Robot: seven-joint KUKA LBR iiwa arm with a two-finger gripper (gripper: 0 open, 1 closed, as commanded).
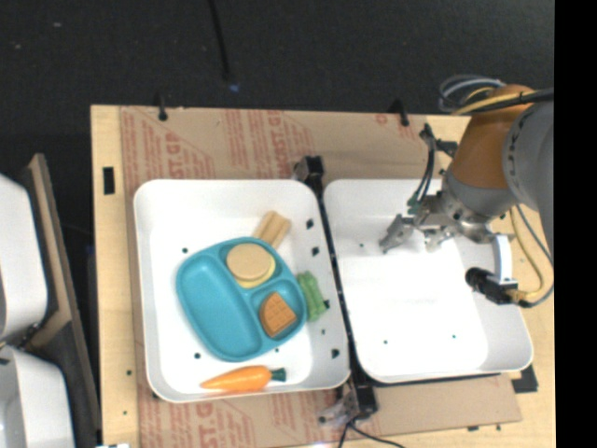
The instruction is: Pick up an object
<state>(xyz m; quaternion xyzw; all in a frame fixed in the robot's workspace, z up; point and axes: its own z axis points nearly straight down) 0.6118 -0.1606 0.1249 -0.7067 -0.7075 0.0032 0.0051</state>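
My gripper [413, 240] hangs over the upper left part of the right bin [438, 343]. Its fingers are spread open and nothing sits between them. The objects all lie in the left bin [159, 250]. A blue divided tray [219, 311] holds a round tan disc [251, 262] and a brown waffle-like piece [278, 315]. A wooden block [273, 227] leans at the tray's upper edge. A green piece [312, 296] rests by the tray's right side. An orange carrot [241, 378] lies near the bin's front wall.
A black divider clip [309, 169] sits at the top where the two bins meet. The arm's orange band [485, 147] and a black cable fitting [490, 283] hang over the right bin's right side. Cardboard [233, 138] lines the bench behind the bins.
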